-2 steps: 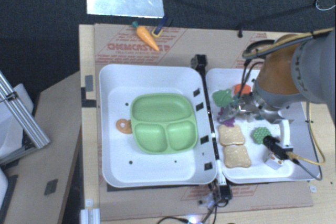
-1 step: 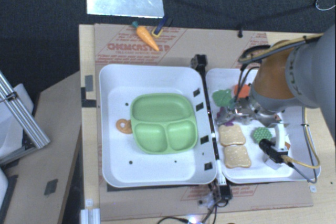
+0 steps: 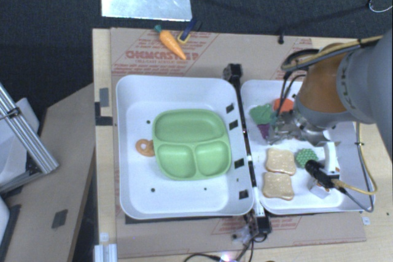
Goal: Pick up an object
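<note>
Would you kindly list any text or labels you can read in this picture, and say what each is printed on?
"CHEMCAST": red print on the brown board under the bins, upper left by the carrot; the letters after it are blurred.
More red print on the board's upper right and bottom edge: too blurred to read.

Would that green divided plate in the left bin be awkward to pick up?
Probably. The green plate looks rigid and light, likely plastic. It lies flat and wide in the left bin, so narrow fingers could likely grab only its thin rim, and it might slide when nudged.
</note>
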`<state>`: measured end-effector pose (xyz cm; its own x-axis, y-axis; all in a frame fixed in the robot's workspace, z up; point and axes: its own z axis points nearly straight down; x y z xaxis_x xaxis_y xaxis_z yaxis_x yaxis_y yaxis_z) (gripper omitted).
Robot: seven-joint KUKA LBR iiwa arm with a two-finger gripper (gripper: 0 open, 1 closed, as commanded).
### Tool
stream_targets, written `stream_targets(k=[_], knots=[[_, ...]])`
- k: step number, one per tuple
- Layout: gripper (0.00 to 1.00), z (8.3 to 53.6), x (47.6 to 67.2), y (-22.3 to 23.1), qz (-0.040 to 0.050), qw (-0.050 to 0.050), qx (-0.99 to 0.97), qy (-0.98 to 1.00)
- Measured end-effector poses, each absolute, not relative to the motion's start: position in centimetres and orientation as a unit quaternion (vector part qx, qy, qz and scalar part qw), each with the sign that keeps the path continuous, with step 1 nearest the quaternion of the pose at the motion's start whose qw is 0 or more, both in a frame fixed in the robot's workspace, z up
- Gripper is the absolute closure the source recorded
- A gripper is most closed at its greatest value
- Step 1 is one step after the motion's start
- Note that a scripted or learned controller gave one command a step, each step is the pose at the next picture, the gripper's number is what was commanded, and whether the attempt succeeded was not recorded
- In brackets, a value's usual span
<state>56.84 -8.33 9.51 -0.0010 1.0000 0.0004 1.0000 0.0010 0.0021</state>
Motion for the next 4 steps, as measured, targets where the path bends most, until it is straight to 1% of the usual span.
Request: stream_targets(k=[1,2,3,4], knots=[[1.00,15.9,57.0,-8.6,0.0022,0.003,0.706,0.708],[1.00,20.5,57.8,-8.3,0.0019,0.002,0.705,0.709],[1.00,22.6,57.9,-8.3,0.0011,0.001,0.706,0.709],[1.00,22.0,60.6,-2.5,0.0019,0.000,0.703,0.711]])
